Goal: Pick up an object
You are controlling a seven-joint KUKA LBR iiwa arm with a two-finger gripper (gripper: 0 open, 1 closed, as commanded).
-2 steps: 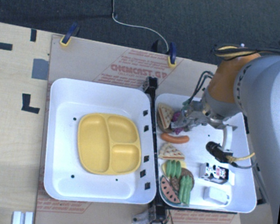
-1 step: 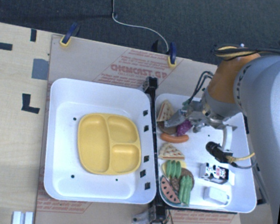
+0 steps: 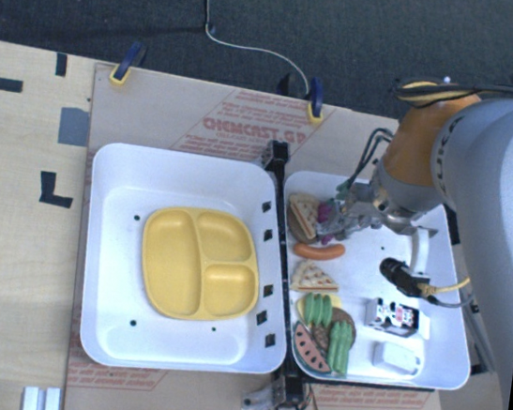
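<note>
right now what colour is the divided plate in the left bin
Yellow: the divided plate shows plainly in the camera view.

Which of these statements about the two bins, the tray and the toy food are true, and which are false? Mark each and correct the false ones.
1. The yellow tray lies in the left bin. True.
2. The hot dog lies on the yellow tray. False: it lies in the right bin.
3. The end effector is over the right bin. True.
4. The watermelon slice sits at the far end of its bin. False: it sits at the near end.
5. The yellow tray has three compartments. True.
</note>
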